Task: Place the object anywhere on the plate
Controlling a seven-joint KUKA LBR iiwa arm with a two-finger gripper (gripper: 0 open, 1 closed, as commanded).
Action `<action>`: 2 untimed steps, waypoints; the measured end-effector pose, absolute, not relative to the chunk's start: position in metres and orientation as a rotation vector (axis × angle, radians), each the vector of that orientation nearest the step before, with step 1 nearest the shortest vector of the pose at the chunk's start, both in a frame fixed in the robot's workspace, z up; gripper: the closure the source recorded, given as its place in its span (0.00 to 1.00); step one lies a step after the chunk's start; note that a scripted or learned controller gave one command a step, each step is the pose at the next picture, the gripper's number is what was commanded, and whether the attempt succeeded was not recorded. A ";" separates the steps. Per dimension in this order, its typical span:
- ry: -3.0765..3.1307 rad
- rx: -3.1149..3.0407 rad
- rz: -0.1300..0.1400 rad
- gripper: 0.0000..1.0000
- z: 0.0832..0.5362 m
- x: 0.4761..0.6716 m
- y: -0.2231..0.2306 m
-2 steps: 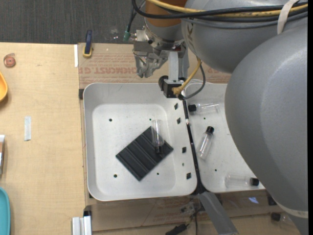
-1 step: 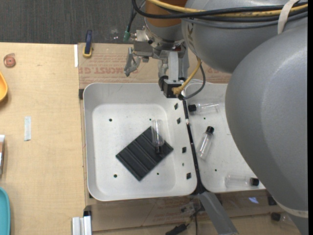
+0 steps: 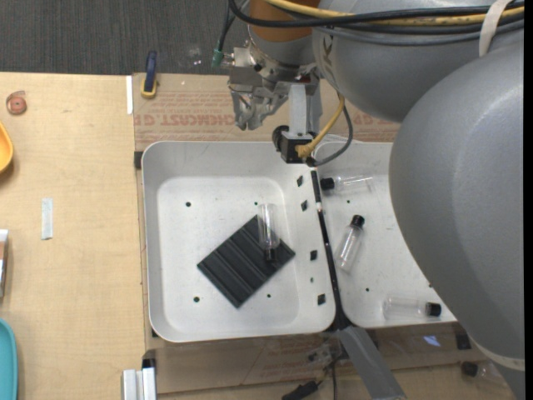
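Bench front: a grey bracket (image 3: 366,361) juts out under the seam between the two bins, with cables beside it.
Right bin (image 3: 375,298): shallow and white, partly hidden by the arm. Three clear vials lie in it.
Nearest vial (image 3: 410,309): lies flat close to the bin's front edge, black cap pointing right.
Middle vial (image 3: 350,240): tilted, black cap at its far end, just right of the divider.
Far vial (image 3: 343,182): lies near the bin's back edge, black cap to the left.
Left bin (image 3: 166,248): white, holds the plate and the task's vial.
Plate (image 3: 241,265): a dark ribbed rectangle turned diamond-wise, flat on the bin floor.
Object vial (image 3: 267,230): clear, resting on the plate's far right corner, dark cap toward the near end, its far end overhanging the plate's edge.
Arm (image 3: 450,140): large grey body coming in from the right, orange band at the top, yellow and black cables looped across it.
Gripper (image 3: 252,115): hangs above the cardboard behind the left bin, well apart from the vial; the fingers look bunched close together with nothing between them, though the blur makes this uncertain.
Far bench: a blue-handled clamp (image 3: 150,73) at the cardboard's corner.
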State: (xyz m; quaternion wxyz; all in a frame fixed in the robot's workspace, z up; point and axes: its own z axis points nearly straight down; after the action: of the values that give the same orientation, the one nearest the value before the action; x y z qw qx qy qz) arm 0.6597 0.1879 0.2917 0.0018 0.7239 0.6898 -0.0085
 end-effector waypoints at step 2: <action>2.164 2.271 -0.032 1.00 0.299 0.660 0.187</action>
State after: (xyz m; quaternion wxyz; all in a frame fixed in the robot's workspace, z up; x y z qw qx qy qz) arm 0.6600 0.1870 0.2991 0.0021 0.7238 0.6899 -0.0103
